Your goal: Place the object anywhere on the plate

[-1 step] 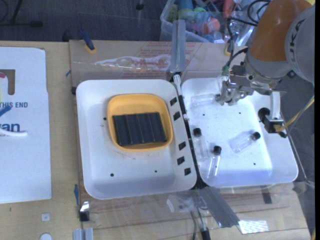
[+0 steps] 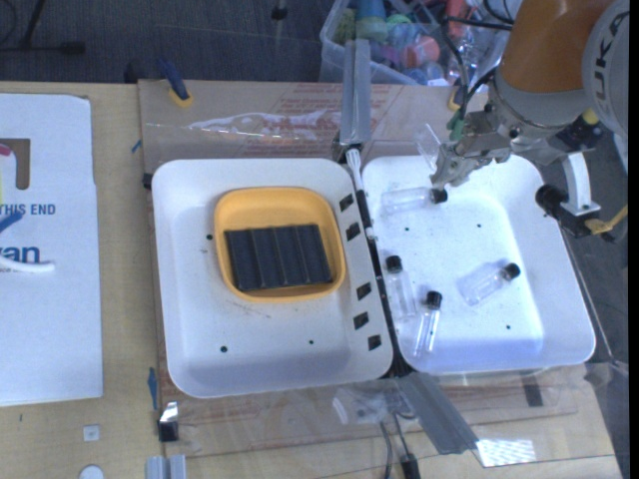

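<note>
In the right bin, near its back left part, my gripper hangs low over a clear vial with a black cap that lies on its side. The cap end sits right at my fingertips, the clear body pointing left toward the divider between the bins. Whether my gripper is apart or clamped on this vial I cannot tell; the fingertips blur into the cap.

The vials are small clear tubes, each with a black cap at one end. Three more lie in this same bin. One is against the left wall, cap toward the back. Another is just beside it, lower and toward the front, slightly tilted. The third lies apart to the right, cap pointing up and right.

The left bin holds the yellow plate, a rounded square dish. Inside it rests a dark ribbed slab that covers most of its floor. No vial lies on the plate.

Both bins stand side by side on the desk, and a clear tub of mixed colourful items sits behind them.
</note>
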{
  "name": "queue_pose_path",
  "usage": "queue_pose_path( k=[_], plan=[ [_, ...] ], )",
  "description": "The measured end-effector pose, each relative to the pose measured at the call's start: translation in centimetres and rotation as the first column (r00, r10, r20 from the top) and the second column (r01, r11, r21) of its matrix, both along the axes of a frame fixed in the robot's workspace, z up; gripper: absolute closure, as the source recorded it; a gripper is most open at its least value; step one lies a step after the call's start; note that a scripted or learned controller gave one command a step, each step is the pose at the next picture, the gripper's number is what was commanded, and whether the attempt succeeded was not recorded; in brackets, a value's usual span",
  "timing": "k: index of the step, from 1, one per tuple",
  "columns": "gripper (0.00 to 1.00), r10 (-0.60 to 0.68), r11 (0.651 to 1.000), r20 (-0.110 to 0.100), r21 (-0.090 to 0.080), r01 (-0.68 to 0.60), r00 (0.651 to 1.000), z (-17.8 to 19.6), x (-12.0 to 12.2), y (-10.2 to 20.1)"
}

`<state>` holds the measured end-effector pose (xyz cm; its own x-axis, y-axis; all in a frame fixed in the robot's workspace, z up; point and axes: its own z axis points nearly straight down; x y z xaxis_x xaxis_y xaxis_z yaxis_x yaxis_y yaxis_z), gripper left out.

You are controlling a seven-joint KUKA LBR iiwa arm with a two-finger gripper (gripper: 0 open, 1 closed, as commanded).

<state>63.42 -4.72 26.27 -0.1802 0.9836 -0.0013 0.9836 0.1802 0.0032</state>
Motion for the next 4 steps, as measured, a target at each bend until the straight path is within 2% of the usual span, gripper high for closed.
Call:
queue_pose_path(
  k=[1, 2, 3, 4],
  plan=[
    [1.00, 0.270, 0.963, 0.002, -0.002, -0.270, 0.963, 3.9, 3.3, -4.0],
    [1.00, 0.427, 0.904, -0.004, 0.002, -0.427, 0.904, -1.7, 1.7, -2.2],
    [1.00, 0.636, 0.772, 0.002, -0.005, -0.636, 0.772, 5.4, 3.4, -4.1],
    [1.00, 0.654, 0.756, 0.001, -0.005, -0.654, 0.756, 16.4, 2.3, -9.8]
  ],
)
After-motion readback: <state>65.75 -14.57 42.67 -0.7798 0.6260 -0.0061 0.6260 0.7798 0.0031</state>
